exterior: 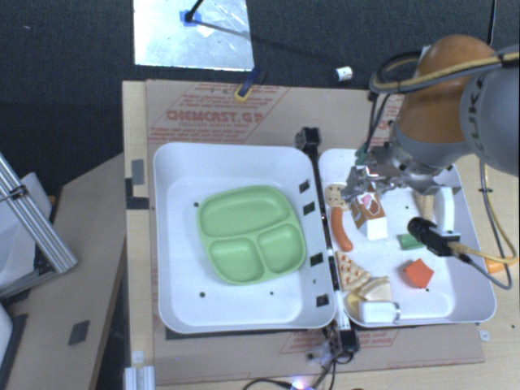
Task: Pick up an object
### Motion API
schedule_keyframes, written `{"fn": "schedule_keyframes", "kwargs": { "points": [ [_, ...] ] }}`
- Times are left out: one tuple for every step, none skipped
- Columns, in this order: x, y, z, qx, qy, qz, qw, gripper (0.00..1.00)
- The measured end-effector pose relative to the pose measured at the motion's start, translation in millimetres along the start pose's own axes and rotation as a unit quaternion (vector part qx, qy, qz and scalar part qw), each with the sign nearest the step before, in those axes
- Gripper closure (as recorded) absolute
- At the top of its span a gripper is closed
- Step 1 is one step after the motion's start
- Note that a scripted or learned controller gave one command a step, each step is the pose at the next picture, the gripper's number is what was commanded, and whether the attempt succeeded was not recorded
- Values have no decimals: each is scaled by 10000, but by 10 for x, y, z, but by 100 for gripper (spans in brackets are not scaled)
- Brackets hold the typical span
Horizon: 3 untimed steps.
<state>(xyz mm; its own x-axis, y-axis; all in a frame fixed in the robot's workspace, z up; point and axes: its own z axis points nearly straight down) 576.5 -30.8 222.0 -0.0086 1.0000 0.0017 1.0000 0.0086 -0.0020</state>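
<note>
One fixed camera looks down at a slant on my desk [97,218], from fairly high, taking in both white bins [236,157]; my arm [455,96] enters from its right.

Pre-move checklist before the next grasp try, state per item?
1. Gripper over the right bin: ok, above its left half.
2. Object between the fingers: cannot tell, the wrist blocks the view.
3. Candidate under the gripper: ok, a brown and white block lies just below it.
4. Neighbours crowding the target: not ok, the hot dog lies close beside it.
5. Other options free: ok, the orange piece sits apart.
6. Green tray out of the way: ok, in the left bin.
</note>
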Motion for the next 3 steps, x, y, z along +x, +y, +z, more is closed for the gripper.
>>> {"fn": "schedule_keyframes", "kwargs": {
  "points": [
    [409, -141, -68, -7, 3, -4, 10000, 100],
    [444, -227, -116, -8, -3, 11, 10000, 100],
    [346, -208, -43, -7, -9, 41, 10000, 100]
  ]
}}
